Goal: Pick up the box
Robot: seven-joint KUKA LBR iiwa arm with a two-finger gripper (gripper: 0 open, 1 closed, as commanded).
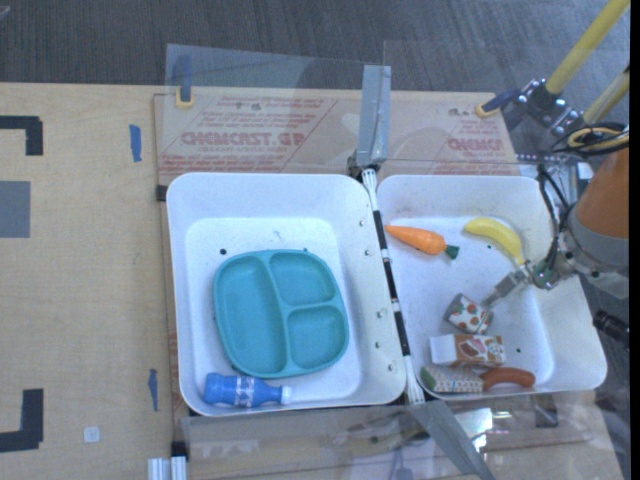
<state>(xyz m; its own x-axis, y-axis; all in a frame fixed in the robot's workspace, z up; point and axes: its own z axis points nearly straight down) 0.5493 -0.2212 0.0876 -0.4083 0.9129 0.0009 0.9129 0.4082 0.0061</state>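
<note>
Reaching in from the right edge of the frame, the gripper (512,284) hangs low over the right bin (570,353), its tip just above and to the right of a small patterned box (467,315); whether its claw is apart or together cannot be told at this size. That small box sits tilted near the bin's middle, its long axis running from upper left to lower right. Just below it lies a longer box (468,349) with a white end at the left and orange print, its long axis nearly level across the frame. Below that, a sausage (497,377) and a green item crowd the bin's lower wall. A carrot (417,239) lies at the upper left of this bin, close to the divider, and a banana (497,236) at the upper right; bare floor shows between them and the boxes. In the left bin (190,268), a teal divided plate (281,312) fills the middle, with a blue bottle (242,392) along the lower wall.
</note>
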